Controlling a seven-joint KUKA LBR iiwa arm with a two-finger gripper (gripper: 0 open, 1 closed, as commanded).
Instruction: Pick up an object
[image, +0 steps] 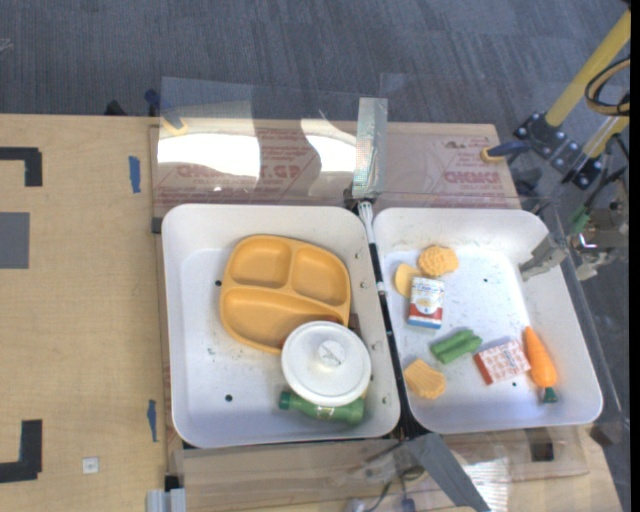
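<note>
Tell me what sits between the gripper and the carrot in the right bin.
Nothing visible does. The gripper hangs at the right bin's upper right edge, and the carrot lies below it along the same right side, with bare bin floor between. The red packet lies just left of the carrot, off that line.

Both shallow plastic bins (190, 330) are white; the one farther from the grey metal tool (552, 252) holds a yellow-orange sectioned tray (285, 285), a white round lidded bowl (326, 362) and a green item (320, 408) under it. The nearer bin holds an orange carrot (541, 362), a green pod (455, 346), a red-and-white packet (502, 362), a white carton with blue and red print (426, 302) and tan-yellow crackers (437, 262). The surface (80, 300) is pale tan cardboard with black marks and blue tape.
</note>
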